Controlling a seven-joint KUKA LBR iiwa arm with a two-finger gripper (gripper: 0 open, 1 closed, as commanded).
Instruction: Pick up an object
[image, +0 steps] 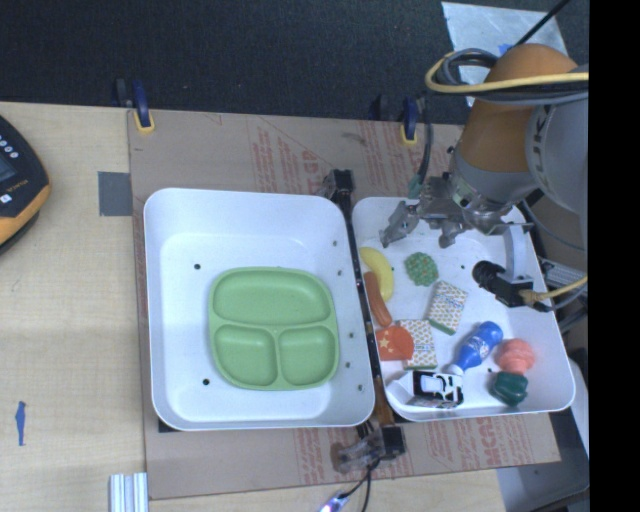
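The gripper (424, 224), fingers spread wide and holding nothing, hangs over the right bin's (556, 400) far edge, the green ball (421, 268) lying just nearward of it.

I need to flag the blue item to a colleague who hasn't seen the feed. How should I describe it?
Look in the right-hand bin, near its lower right. The blue object lies tilted, between a patterned card and a pink ball. It is the sole blue thing in there.
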